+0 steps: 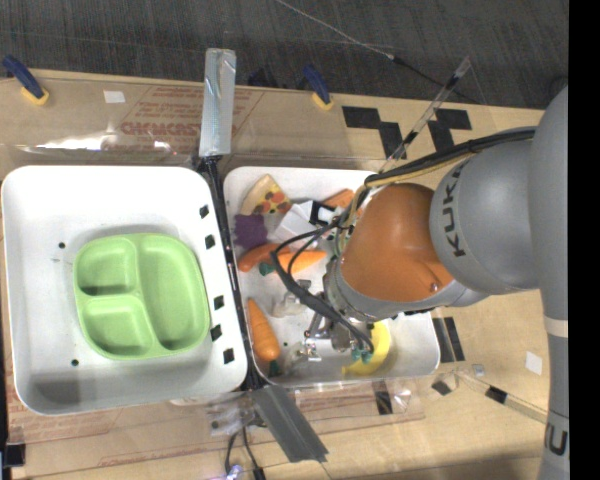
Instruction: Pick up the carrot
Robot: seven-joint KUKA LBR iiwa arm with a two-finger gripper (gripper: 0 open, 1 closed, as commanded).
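Orange carrot (pixel 263 331) flat by right bin's left wall

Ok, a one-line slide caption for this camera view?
KUKA arm reaches into the right bin, gripper low beside the carrot; green divided plate sits in the left bin.

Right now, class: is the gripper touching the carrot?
Cannot tell. In the camera view the gripper sits close beside the carrot, but neither contact nor gap shows plainly.

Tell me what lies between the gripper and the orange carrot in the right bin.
Nothing visible does. The orange carrot lies along the left wall of the right white bin, and the gripper hangs just to its right over bare bin floor. The yellow banana lies on the gripper's far side, away from the carrot.
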